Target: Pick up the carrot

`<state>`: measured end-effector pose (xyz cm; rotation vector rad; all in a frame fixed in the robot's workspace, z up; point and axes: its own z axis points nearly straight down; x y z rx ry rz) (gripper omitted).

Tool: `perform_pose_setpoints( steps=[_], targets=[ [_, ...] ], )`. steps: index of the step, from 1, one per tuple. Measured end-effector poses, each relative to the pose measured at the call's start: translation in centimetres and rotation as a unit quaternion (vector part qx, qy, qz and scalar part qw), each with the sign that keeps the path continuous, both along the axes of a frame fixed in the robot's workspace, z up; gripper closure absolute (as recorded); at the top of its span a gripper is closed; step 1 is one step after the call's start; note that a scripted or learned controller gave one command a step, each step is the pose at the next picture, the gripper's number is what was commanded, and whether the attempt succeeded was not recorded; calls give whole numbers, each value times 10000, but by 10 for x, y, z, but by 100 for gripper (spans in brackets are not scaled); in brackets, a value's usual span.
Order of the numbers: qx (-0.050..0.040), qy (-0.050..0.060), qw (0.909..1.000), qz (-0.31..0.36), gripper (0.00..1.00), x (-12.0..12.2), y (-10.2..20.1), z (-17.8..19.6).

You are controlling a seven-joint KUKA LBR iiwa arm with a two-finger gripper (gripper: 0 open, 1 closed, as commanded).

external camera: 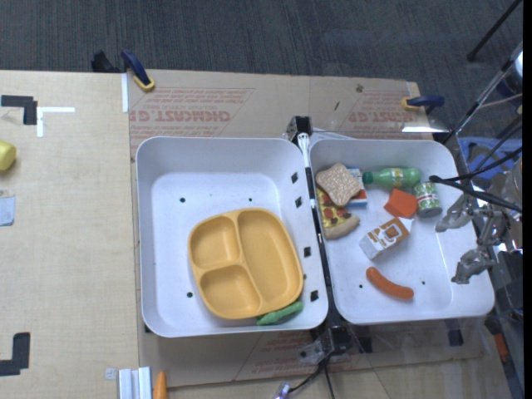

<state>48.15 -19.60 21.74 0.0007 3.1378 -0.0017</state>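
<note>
Carrot [390,283] lies lengthwise left-to-right, right end lower.

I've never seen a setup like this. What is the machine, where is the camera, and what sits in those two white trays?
One camera looks down at a slant on a bench. The machine is a robot arm reaching in from the right. Its pincer hangs at the right rim of the right bin, apart from the toy food. That bin holds a bread slice, a pizza slice, a green bottle, a small can, a carton, an orange chunk and a long orange-red piece. I cannot tell which of the last two is the carrot. The left bin holds a yellow divided plate, with a green pod against it.
</note>
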Motion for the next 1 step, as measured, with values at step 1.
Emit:
perform_pose_setpoints(
  steps=[1],
  targets=[
    [3, 3, 9982, 598, 0, -2, 52, -80]
  ],
)
